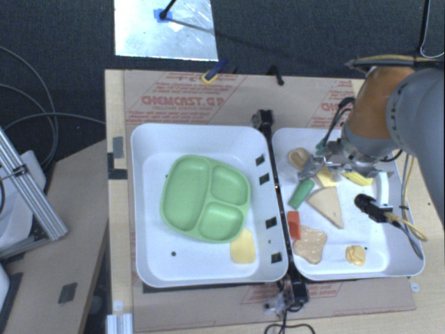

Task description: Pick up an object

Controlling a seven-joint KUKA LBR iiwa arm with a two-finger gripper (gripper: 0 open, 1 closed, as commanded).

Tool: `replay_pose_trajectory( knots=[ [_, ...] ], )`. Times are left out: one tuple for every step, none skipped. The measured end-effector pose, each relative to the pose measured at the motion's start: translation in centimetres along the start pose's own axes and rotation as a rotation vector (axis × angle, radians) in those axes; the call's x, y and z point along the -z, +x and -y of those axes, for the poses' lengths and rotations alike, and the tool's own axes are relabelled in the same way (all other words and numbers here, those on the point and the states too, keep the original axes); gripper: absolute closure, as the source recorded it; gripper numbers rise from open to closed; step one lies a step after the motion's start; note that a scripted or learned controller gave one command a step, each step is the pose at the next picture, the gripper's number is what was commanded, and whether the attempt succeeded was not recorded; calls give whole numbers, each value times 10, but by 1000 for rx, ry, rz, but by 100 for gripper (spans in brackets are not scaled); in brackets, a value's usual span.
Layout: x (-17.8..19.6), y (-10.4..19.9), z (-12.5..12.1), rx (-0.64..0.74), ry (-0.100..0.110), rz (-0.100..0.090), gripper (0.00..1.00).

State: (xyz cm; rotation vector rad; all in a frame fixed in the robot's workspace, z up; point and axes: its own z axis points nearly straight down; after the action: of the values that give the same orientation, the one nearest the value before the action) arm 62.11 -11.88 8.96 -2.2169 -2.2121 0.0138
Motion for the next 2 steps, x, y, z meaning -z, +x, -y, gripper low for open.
replay_pose_trajectory(
  knots=[
    [20,2,-6,3,-17,1,100],
    [102,44,-43,11,-26,1,100]
  ],
)
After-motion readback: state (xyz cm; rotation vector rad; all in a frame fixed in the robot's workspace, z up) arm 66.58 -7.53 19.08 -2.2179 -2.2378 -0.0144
